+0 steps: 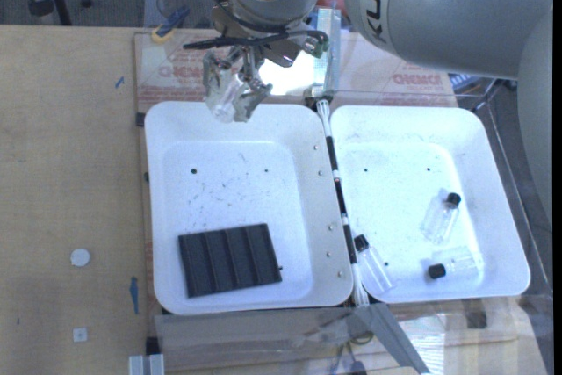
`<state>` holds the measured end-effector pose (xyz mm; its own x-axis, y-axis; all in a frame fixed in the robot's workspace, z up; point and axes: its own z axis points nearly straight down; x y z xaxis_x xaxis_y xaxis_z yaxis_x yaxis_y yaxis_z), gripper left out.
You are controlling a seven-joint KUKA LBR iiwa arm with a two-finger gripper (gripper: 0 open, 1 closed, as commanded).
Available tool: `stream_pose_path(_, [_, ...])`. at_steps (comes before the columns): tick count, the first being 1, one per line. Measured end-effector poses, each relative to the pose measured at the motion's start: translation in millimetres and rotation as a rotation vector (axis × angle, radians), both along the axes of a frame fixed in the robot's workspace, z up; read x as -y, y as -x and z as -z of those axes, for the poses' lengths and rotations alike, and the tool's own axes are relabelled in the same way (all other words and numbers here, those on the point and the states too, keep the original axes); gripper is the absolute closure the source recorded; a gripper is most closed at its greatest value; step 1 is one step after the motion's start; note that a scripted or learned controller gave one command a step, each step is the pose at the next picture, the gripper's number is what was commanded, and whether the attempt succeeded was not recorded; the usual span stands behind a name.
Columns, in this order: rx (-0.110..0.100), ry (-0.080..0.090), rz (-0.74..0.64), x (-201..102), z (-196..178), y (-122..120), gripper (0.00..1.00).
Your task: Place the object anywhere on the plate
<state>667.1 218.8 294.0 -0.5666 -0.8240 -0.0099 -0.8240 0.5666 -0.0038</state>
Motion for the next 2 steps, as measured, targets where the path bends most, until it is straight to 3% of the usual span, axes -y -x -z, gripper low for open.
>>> stream_pose_path(1, [-0.006,0.0,0.276,2.9,77.9,-0.1,1.0])
stream_pose_path(2, [-0.005,-0.001,0.28,-3.1,181.4,-0.2,1.0])
